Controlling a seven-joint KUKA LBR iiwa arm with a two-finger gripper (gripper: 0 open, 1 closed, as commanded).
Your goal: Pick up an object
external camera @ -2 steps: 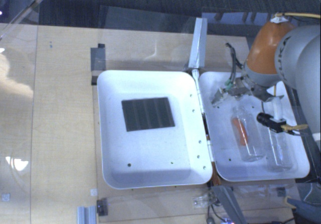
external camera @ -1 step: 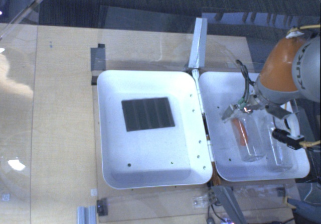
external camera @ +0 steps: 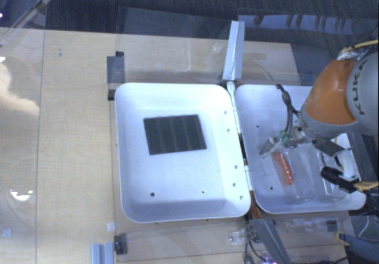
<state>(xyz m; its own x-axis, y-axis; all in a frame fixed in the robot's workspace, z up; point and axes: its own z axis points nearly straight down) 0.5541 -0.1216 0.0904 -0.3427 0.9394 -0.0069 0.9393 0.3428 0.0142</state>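
- Nearest the camera runs the front strip of the tabletop (external camera: 71,198), pale wood, carrying two white bins side by side
- Left bin (external camera: 177,203) holds a dark ribbed rectangular pad (external camera: 175,134), lying flat near its middle, well apart from the arm
- Right bin (external camera: 260,109) holds a slim orange object (external camera: 285,169), lying lengthwise inside what looks like a clear wrapper or tube
- Arm (external camera: 334,100) reaches in from the right, orange band above the wrist, bent down over the right bin
- Claw (external camera: 283,141) sits just above the orange object's far end; whether it is apart or together I cannot tell
- Step in hand, as I judge it: the approach to a grasp, with nothing lifted yet
- Next move calls for settling squarely over the orange object before closing, since the clear cover may slip
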